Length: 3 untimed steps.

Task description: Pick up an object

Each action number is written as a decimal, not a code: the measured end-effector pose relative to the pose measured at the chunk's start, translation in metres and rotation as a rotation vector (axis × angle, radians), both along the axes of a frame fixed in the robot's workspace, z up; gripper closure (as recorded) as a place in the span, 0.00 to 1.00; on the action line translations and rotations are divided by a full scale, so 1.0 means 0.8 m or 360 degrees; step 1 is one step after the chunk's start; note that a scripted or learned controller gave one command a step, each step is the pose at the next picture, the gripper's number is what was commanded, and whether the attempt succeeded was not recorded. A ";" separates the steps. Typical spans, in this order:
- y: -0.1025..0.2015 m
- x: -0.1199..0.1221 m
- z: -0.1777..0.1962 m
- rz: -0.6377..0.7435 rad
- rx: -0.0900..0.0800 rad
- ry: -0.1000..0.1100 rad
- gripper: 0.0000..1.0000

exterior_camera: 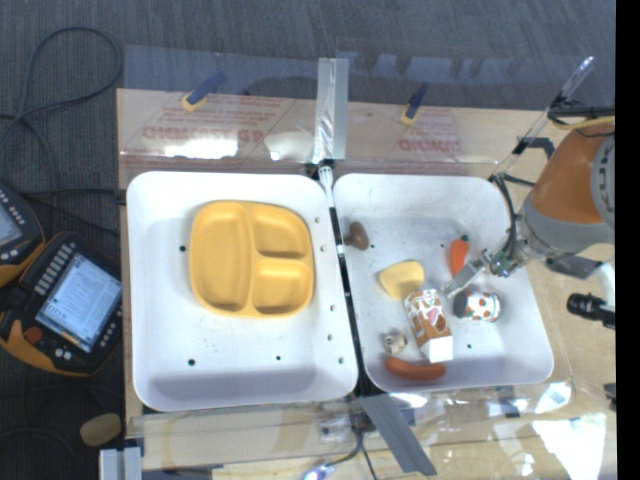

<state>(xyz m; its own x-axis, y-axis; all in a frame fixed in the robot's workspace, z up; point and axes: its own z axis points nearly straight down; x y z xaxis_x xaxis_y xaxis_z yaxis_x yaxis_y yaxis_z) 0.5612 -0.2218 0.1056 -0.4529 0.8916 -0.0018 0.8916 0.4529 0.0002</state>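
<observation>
Two shallow white bins sit side by side on the surface, and we see the left bin (150, 298) carrying a yellow plastic plate with three compartments (250, 257). The right bin (400, 203) holds the loose things: a small brown rounded lump (356, 234) near its left wall, a pale yellow wedge like a piece of cheese (401, 278), an orange carrot-shaped toy (458, 256), a white carton with brown patches (429, 324), a small round white object with red spots (482, 307), a little grey and tan piece (394, 342) and a reddish-brown sausage shape (415, 370) along the near wall. We see the grey arm with its orange band (568, 183) reaching in from the right, its jaws (478, 273) low over the bin, between the carrot toy and the spotted round object and just beside both. Whether the jaws are spread or pressed together we cannot tell, and we see nothing pinched in them.
</observation>
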 end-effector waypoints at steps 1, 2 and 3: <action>0.012 0.066 -0.015 -0.0663 0.0019 -0.0010 0.00; 0.007 0.065 -0.005 -0.0661 -0.0002 -0.0017 1.00; 0.096 0.087 0.102 -0.1087 -0.0006 0.0003 1.00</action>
